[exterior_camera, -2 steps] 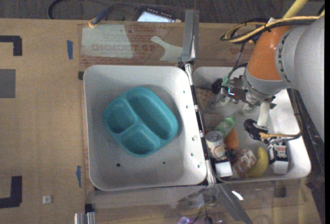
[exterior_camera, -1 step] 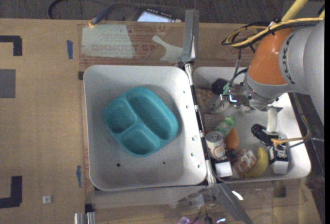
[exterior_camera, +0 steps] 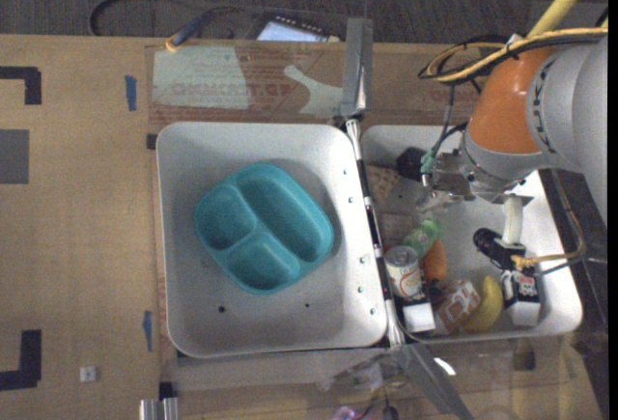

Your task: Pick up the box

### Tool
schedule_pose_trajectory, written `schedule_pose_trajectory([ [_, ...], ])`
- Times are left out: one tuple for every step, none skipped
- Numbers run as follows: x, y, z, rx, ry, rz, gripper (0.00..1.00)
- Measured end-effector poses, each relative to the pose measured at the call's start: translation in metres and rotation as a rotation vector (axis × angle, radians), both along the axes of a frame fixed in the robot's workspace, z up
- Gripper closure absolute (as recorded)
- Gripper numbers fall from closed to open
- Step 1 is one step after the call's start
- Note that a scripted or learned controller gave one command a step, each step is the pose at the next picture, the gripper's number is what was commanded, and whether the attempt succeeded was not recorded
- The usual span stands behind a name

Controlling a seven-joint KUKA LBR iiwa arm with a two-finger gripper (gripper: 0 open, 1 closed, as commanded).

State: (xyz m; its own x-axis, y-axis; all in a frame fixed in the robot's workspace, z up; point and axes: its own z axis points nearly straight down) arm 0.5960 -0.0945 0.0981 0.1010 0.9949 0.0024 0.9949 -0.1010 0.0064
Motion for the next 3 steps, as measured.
schedule_pose_trajectory([
  [0.036, 0.115, 0.088, -0.002, 0.003, 0.232, 1.0],
  [0.029, 0.17, 0.129, -0.002, 0.004, -0.136, 1.0],
  [0.029, 0.17, 0.129, -0.002, 0.005, -0.136, 0.0],
])
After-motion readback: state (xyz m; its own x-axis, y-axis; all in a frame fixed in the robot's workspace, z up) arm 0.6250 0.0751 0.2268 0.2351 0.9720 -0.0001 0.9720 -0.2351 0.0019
